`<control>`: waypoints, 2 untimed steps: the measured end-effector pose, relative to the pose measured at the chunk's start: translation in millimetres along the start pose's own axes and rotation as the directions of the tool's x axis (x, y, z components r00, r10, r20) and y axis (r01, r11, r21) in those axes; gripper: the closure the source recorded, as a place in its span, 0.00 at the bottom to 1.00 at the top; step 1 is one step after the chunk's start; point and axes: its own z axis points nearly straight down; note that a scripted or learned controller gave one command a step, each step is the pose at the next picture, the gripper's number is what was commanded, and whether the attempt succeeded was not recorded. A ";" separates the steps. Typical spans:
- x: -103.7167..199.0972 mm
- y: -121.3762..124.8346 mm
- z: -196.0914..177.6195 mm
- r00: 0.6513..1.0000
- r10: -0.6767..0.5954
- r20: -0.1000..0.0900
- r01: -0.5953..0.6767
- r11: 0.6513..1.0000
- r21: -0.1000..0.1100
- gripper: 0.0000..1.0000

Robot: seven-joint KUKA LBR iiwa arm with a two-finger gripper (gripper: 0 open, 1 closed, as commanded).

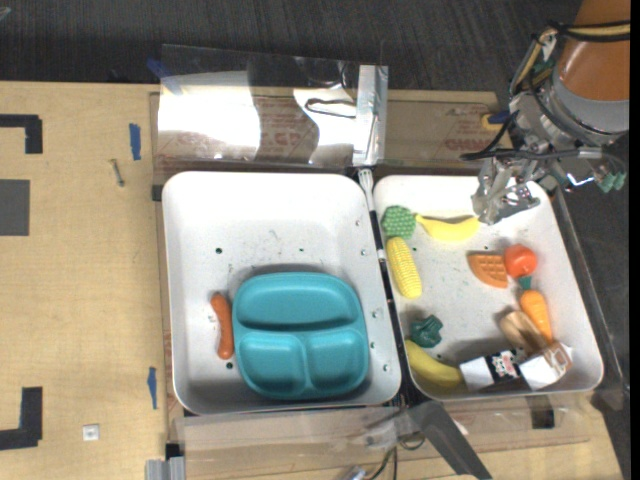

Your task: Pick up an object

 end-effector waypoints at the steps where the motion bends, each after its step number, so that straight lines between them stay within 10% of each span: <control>1: -3.5 2.0 -13.2 1.000 -0.003 0.011 0.003 1.000 0.003 1.00; 2: 39.6 9.8 18.9 0.976 -0.217 0.000 0.217 0.976 -0.001 1.00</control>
